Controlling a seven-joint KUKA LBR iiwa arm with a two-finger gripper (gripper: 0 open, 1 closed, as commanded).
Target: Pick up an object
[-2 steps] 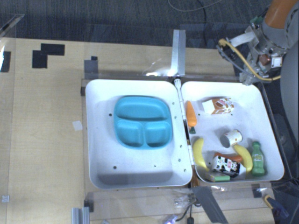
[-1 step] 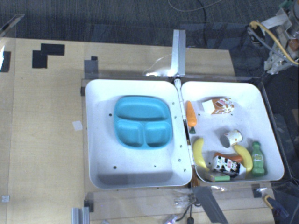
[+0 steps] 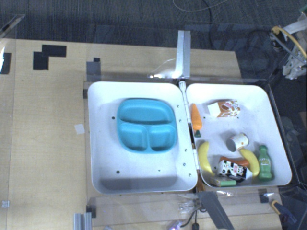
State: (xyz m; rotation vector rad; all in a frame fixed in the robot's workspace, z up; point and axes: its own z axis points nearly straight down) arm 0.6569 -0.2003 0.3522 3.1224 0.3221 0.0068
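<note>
Two white bins sat side by side on the worktop [image 3: 43,143]. The left bin [image 3: 103,176] held a blue divided tray [image 3: 146,124]. The right bin [image 3: 259,97] held a carrot [image 3: 195,117] at nine o'clock, a carton [image 3: 224,109] at twelve, a white cup [image 3: 238,141] centrally, two bananas [image 3: 205,158] [image 3: 251,159] and a green bottle [image 3: 264,163] toward five. The tool [image 3: 293,66] stood at the bin's two o'clock; whether apart or together, I cannot tell.

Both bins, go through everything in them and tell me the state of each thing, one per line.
blue tray: flat in the left bin, compartments up
carrot: lying along the right bin's left wall
carton: on its side
white cup: tipped over
left banana: lying flat
right banana: lying flat
green bottle: lying down
</note>
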